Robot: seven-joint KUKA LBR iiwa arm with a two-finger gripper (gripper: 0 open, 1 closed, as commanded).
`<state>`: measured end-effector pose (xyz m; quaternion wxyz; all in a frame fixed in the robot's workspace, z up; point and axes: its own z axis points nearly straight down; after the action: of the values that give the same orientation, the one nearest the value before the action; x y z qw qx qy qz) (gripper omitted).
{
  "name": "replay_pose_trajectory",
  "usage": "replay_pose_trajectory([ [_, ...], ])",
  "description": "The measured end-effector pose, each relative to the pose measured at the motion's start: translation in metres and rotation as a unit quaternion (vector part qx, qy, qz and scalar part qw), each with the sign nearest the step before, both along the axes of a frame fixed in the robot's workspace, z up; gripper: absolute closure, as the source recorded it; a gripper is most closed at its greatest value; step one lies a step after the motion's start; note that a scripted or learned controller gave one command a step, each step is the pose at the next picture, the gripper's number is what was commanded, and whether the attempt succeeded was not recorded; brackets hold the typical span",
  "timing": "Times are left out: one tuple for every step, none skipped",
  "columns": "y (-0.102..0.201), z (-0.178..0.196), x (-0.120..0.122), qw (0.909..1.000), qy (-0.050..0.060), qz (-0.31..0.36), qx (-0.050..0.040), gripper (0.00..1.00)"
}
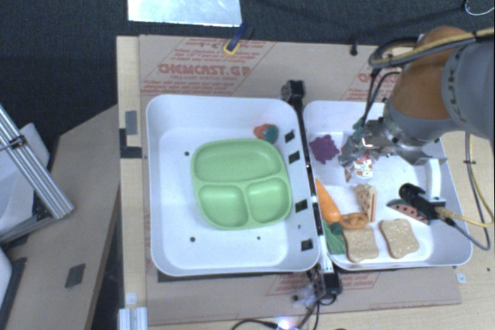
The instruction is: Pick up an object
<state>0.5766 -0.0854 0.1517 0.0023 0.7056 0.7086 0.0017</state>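
Hovering over the right bin (456, 243), centre-right of frame: gripper (362, 163), jaw state impossible to tell. Nearest item just below: small brown pastry (365, 201). Judged light, stiff, slightly slippery plastic; best pinched across its narrow sides.

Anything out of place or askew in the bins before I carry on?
Nothing is spilled or broken. One oddity: a small orange-and-teal toy lies loose in the left bin beside the green tray, while all the other items crowd the right bin under the gripper.

Glossy green plastic plate (207, 166)
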Motion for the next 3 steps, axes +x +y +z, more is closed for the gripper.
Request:
replay_pose_trajectory([
  [0.01, 0.051, 0.002, 1.0, 0.0, 0.001, 0.0003, 1.0],
  [0.01, 0.074, 0.003, 1.0, 0.001, 0.0, 0.0004, 1.0],
  [0.051, 0.072, -0.033, 1.0, 0.004, 0.001, 0.0011, 1.0],
])
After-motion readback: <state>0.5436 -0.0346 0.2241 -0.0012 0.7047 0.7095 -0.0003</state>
